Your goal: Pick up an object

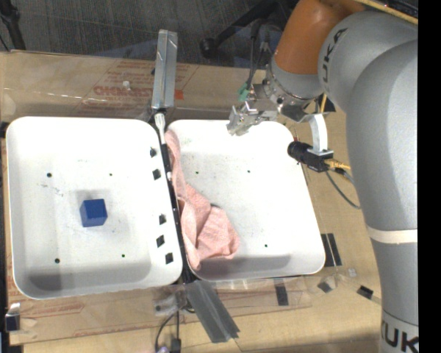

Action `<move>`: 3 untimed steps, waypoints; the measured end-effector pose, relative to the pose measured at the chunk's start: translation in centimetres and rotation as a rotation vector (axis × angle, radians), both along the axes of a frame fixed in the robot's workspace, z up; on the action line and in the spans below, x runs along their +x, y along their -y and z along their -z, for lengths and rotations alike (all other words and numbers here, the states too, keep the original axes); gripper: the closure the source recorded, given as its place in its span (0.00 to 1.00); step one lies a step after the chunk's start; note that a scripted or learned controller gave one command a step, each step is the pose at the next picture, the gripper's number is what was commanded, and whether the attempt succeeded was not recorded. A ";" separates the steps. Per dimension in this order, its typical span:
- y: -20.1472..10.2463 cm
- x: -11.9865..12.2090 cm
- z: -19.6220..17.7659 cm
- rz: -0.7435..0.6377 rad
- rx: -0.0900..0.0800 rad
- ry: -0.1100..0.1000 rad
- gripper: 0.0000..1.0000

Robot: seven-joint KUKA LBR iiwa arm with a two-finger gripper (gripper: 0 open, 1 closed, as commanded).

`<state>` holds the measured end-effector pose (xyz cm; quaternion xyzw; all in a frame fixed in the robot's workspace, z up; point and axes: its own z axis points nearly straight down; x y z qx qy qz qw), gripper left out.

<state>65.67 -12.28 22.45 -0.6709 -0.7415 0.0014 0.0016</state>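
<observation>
Two-finger gripper [242, 120] sits over the far rim of the right shallow white bin [294, 219], near its far-left corner; can't tell from this angle how it is set, and nothing is visibly in it. Nearest candidate: crumpled pink cloth [202, 219], bunched along that bin's left wall and down to its near-left corner. Small blue cube [93, 212] lies in the left shallow white bin [29, 197], left of centre, well apart from the gripper.

Risks, as I judge them:
- Straight descent from here lands on rim or bare floor, so it closes on nothing.
- Cloth hugs the divider wall; one side could clip the wall or pinch only a fold that slips.
- Cube needs a long traverse; off-centre close could knock it away.
</observation>
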 end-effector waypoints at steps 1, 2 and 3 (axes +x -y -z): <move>-0.1 0.1 -1.0 -0.006 0.000 -0.001 1.00; 1.3 0.0 0.5 0.213 0.000 -0.001 1.00; 2.3 0.1 0.3 0.304 -0.002 0.003 1.00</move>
